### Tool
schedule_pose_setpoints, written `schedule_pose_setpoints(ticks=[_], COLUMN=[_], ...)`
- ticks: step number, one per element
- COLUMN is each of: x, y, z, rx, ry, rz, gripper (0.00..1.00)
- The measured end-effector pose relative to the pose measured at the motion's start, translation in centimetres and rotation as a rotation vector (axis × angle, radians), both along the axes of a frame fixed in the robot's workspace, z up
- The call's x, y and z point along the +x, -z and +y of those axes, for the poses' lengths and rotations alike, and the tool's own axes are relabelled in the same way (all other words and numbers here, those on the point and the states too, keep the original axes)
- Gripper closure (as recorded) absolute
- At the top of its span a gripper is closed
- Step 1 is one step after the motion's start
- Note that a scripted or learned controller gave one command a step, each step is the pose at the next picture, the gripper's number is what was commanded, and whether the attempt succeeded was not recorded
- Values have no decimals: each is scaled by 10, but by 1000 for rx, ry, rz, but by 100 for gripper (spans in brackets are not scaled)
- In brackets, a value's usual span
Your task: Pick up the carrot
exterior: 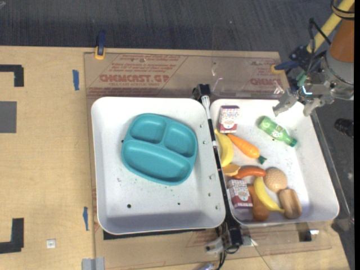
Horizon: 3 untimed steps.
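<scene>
Plainly orange, the carrot (244, 145) (green-tipped) lies slantwise, end effector (297, 101) spread apart above the bin's corner

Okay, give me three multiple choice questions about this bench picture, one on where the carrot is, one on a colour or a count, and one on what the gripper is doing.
1. Where does the carrot lie?
A. In the right bin, beside a banana
B. On the teal plate
C. On the cardboard outside the bins

2. What colour is the divided plate in the left bin?
A. Red
B. Teal
C. Yellow

3. What is the state of the gripper?
A. Shut on the carrot
B. Open, nothing between its fingers, over the far corner of the right bin
C. Pressed onto the plate

Answers:
1 A: the carrot rests in the right bin, against the upper banana.
2 B: the plate is plainly teal.
3 B: its fingers stand apart beyond the green bottle, well away from the carrot.
</scene>
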<state>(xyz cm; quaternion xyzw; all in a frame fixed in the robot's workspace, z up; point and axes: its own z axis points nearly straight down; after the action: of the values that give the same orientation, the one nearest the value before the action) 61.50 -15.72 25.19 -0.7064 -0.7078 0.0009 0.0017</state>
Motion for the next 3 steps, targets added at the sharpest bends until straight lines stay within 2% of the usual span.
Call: schedule_pose_setpoints(ticks=[1,2,3], x=[-1,-57,-89], y=[155,162,162], z=[32,47,49], rx=[0,-4,-1], ry=[-42,-149,219], rz=[-6,-16,-16], gripper=[0,0,0])
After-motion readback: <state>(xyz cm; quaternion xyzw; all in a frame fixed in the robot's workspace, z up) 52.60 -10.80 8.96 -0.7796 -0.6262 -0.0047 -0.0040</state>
